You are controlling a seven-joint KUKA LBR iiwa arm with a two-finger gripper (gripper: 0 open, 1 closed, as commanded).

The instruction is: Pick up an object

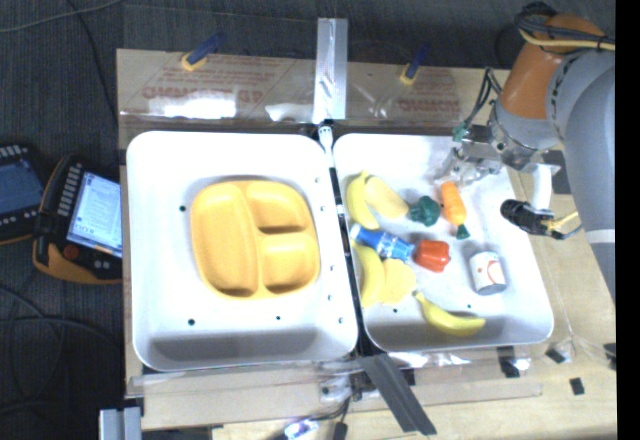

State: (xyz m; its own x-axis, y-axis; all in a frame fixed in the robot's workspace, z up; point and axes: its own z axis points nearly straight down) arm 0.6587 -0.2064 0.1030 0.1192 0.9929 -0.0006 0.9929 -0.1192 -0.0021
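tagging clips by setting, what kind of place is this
Likely a robotics lab test bench: a grey arm reaches over two white bins, toy food such as a banana lies in the right one, and a handheld control pendant sits on carpet.

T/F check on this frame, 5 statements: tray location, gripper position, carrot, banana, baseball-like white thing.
1. The yellow divided tray lies in the left bin. True.
2. The gripper is over the left bin. False: it is at the upper edge of the right bin, close above the orange carrot.
3. The carrot sits on the yellow tray. False: it lies in the right bin, beside a dark green toy.
4. A banana lies near the front of the right bin. True.
5. The small white object with red marks is in the left bin. False: it is in the right bin, right of the red piece.
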